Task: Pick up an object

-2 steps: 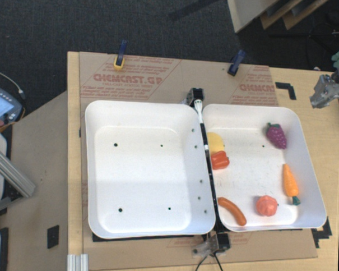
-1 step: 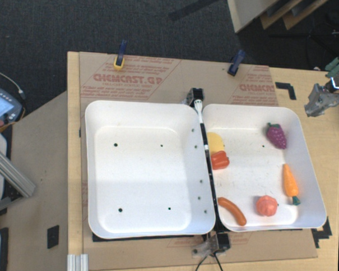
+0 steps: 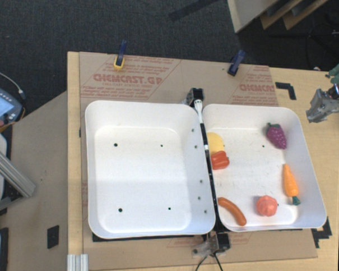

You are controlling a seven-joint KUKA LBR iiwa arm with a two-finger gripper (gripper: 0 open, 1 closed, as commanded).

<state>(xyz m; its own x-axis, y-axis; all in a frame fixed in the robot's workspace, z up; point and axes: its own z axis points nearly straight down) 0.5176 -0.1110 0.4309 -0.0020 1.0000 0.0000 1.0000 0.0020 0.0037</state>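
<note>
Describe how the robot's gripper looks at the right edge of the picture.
A small grey metal gripper with blocky, angular parts shows beside the right-hand shallow white bin. A bit of teal shows just above it. It is too small to make out cables or markings.

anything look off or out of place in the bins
Nothing is spilled or damaged. The yellow piece and red piece sit crowded against the right bin's dividing wall; the grapes, carrot and sausage lie apart.

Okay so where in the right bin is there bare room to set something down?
Its middle is bare, bordered by grapes, carrot, strawberry, sausage and red pepper. Crowded along the divider and near edge.
</note>
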